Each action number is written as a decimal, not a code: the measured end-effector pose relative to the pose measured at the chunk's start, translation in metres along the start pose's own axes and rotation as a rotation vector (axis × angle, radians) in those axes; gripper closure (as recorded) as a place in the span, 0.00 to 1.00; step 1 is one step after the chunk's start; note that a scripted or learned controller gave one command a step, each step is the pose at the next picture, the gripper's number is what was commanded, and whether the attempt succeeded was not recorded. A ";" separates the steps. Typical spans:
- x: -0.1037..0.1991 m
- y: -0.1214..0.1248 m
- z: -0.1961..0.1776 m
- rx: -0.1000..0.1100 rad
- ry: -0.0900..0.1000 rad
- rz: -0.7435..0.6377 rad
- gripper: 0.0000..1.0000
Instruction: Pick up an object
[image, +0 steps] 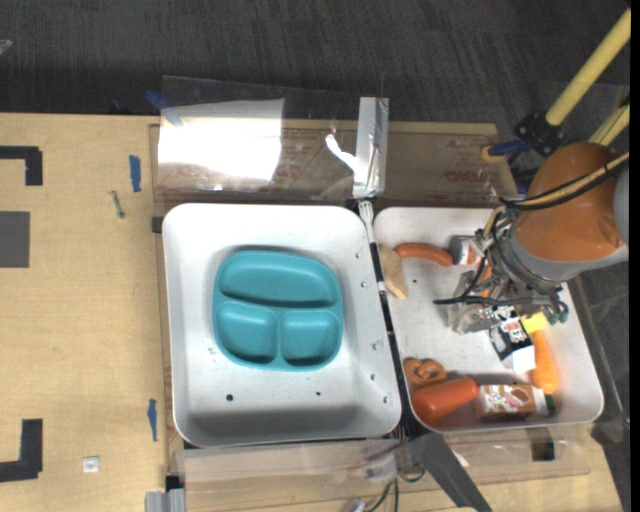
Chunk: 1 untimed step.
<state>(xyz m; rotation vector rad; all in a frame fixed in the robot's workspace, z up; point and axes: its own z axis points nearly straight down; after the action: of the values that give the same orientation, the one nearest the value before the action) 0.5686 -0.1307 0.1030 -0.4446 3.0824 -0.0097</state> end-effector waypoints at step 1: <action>-0.042 0.067 -0.086 -0.009 0.012 -0.057 1.00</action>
<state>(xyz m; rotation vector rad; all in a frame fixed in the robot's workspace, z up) 0.5877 -0.0542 0.1895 -0.5351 3.0815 -0.0002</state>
